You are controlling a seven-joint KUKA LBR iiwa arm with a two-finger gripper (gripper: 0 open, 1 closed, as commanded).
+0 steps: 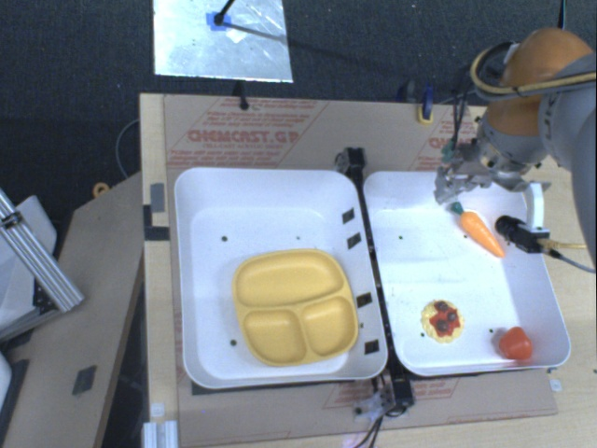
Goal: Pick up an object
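In the right bin [410, 278] an orange toy carrot [481, 232] lies near the back right, its green tip pointing up-left. A small round pizza-like toy [442, 320] with red topping sits toward the front, and a red tomato-like toy [514, 343] rests in the front right corner. My gripper [450, 192] hangs over the back of the right bin, just up-left of the carrot's green tip, with nothing visibly held. The left bin [215, 213] holds a yellow divided tray [294, 304].
A shiny metal sheet [222, 26] lies behind the bench at the back left. A black hinge strip [362, 241] runs between the two bins. The arm's wrist [522, 110] overhangs the right bin's back right corner.
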